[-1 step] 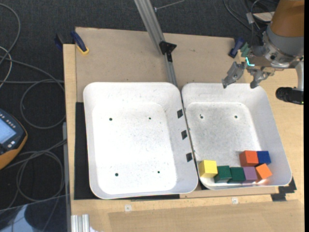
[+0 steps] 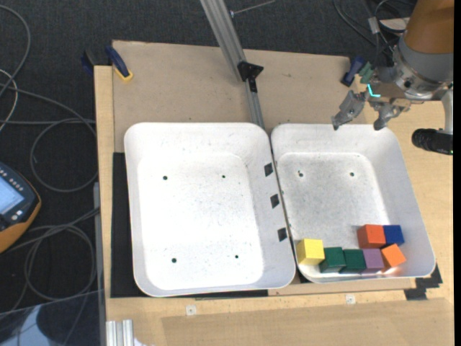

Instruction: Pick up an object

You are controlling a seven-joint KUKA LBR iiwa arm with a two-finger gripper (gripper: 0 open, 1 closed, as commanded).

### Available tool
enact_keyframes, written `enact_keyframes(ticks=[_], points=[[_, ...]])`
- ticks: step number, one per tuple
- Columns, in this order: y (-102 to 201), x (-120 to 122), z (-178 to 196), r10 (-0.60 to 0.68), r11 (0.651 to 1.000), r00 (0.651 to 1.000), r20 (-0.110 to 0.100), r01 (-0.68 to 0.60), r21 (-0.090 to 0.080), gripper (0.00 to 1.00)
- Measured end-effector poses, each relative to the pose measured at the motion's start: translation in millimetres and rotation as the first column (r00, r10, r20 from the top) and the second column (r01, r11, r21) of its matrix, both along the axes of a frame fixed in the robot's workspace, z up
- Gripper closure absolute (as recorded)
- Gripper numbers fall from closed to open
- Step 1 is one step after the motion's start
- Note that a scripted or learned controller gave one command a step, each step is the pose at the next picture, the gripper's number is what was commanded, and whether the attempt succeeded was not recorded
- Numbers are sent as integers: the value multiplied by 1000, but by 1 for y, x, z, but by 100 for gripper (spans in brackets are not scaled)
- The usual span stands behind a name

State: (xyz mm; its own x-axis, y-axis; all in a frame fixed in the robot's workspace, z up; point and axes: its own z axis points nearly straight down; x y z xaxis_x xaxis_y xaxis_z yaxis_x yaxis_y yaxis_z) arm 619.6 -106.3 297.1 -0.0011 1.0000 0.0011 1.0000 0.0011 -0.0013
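Hovering over the far rim of the right bin (image 2: 403, 157), the end effector (image 2: 358, 116) hangs spread and empty, well apart from the coloured blocks (image 2: 353, 252) clustered in that bin's near corner, probably awaiting a descent.

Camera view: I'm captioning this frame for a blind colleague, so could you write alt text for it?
A grey robot arm's open gripper hovers over the far edge of the right white bin, holding nothing. Small coloured blocks, yellow, green, purple, orange, red and blue, cluster in that bin's near right corner. The left white bin sits beside it on the bench.
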Motion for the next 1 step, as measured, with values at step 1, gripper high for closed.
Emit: enact_keyframes(ticks=[1], points=[[-6,7,-50,-2,1000,1000,-5,2,-1,0]])
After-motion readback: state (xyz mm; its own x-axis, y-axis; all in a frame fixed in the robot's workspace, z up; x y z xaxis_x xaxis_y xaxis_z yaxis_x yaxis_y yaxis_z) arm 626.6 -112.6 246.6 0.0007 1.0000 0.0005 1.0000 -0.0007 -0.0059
